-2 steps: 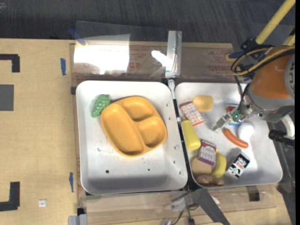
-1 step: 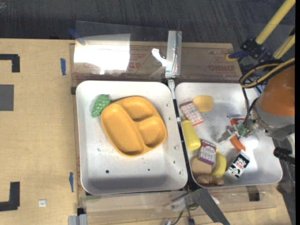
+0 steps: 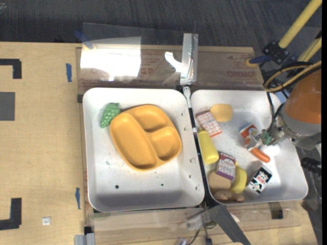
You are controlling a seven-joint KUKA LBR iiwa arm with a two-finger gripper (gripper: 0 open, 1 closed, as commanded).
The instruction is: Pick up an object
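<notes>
so i'm parked over the right bin (image 3: 286, 185), my gripper (image 3: 265, 138) sitting low near its 3 o'clock side, right by the little orange carrot (image 3: 261, 155) and a red-and-white packet (image 3: 249, 133). honestly can't tell from this angle whether my fingers are spread or pinched together, the wrist and cables blur all that, and i don't see anything clearly between them, so i'm not claiming a hold.

the carrot looks like the closest candidate, lying just at 6 o'clock from my tips. if that's the pick, i'd say line up across its short width, not along its length, and come straight down so i don't nudge it into the bin wall. it's small and smooth, so probably rolls if clipped off-centre.

rest of the bin is busy: a yellow bottle (image 3: 207, 147) along the 9 o'clock edge, a pink carton (image 3: 208, 123) and a pale yellow round thing (image 3: 221, 112) near 11, a purple-labelled box (image 3: 225, 165) and a banana (image 3: 238, 180) around 7, and a black-and-white carton (image 3: 260, 180) near 5. that lower pile is packed tight, so i'd leave it.

the left bin (image 3: 102, 188) has a big orange divided plate (image 3: 146, 136) with green grapes (image 3: 109, 114) touching its 10 o'clock rim. both bins are smooth white plastic on a cardboard-topped bench (image 3: 36, 137), grey carpet (image 3: 153, 4) beyond at 12.
</notes>
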